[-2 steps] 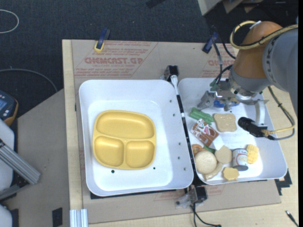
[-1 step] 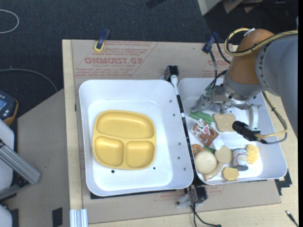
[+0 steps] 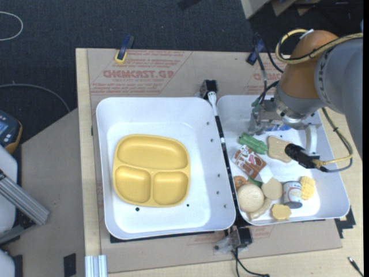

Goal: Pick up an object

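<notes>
1. Dark carpet surrounds a cardboard-covered tabletop (image 3: 173,68) bearing two white bins side by side.
2. Nearest, well below the fingers: yellow chunk (image 3: 281,212), round beige ball (image 3: 251,197), small tin can (image 3: 292,193), corn piece (image 3: 307,187), all in the right bin (image 3: 331,203).
3. Closer to the fingers: brown-and-white packet (image 3: 249,161), toast slice (image 3: 277,149), green pod (image 3: 253,142) just below them.
4. Left bin (image 3: 109,154) holds a yellow divided tray (image 3: 151,169), well left of the fingers.
5. Fingers (image 3: 266,122) sit low over the right bin's far part, just above the green pod; opening and any hold: cannot tell.
6. Orange band (image 3: 302,68) and grey arm reach in beyond.
</notes>
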Controlling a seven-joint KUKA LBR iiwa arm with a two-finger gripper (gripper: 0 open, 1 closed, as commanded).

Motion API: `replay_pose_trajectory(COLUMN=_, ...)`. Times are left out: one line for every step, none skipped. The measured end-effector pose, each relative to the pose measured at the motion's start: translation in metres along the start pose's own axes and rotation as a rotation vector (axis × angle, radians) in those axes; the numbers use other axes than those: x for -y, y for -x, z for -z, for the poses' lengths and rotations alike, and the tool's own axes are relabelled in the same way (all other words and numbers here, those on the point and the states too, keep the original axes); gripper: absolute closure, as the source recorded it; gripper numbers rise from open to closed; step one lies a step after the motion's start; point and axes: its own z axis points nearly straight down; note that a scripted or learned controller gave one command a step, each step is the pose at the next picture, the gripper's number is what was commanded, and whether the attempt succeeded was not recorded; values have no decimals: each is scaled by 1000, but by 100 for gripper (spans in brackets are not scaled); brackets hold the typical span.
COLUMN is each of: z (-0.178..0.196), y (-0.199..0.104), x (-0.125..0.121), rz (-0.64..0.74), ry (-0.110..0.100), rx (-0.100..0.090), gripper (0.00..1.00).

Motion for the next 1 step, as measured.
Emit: replay_pose_trajectory(z=63, y=-4, x=1, rz=1, ry=-4, rx=4, gripper=100)
